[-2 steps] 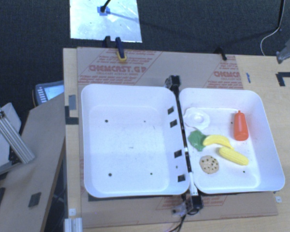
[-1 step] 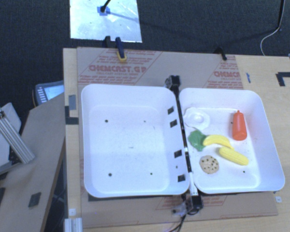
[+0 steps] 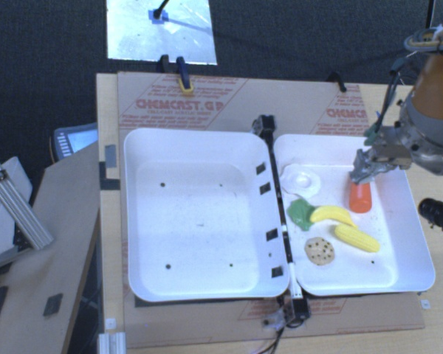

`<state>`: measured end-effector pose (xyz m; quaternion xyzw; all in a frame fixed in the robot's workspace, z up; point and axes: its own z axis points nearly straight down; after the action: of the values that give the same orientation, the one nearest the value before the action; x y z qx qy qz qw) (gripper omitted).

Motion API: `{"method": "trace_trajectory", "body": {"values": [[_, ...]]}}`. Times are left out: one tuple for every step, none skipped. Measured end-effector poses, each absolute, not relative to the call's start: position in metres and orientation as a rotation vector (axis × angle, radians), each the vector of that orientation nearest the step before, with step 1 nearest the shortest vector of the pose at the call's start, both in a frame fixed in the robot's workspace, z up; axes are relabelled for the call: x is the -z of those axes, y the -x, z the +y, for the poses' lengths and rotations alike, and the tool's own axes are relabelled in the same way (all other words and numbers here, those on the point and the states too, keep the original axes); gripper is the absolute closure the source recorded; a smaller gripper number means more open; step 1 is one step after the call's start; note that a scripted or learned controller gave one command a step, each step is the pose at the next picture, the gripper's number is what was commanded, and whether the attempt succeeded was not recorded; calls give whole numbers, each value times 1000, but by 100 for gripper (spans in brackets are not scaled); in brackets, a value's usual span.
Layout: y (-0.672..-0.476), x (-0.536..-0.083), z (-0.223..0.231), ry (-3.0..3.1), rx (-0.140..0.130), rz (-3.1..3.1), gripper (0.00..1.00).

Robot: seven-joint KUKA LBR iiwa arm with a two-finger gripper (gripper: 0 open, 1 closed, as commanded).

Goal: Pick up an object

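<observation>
"CHEMCAST GP" printed red, upside down, repeated on brown board (image 3: 295, 98) under bins.

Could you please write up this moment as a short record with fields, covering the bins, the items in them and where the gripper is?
bins: two shallow white bins side by side, left bin and right bin
right bin contents: orange carrot-like item, banana, corn cob, green leafy item, cookie, white fried egg
gripper position: gripper over the right bin, directly above the orange item
grasp: cannot tell
arm entry: from the right
</observation>
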<state>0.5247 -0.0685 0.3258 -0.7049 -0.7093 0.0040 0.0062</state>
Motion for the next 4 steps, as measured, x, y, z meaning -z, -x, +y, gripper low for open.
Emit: {"method": "trace_trajectory", "body": {"values": [[-494,-319,13,2206,4,-2234,100],[-487,-484,39,2221,28,-2240,100],[-486,-379,57,2216,-7,-2222,100],[-487,-507,96,2218,24,-2237,100]]}}
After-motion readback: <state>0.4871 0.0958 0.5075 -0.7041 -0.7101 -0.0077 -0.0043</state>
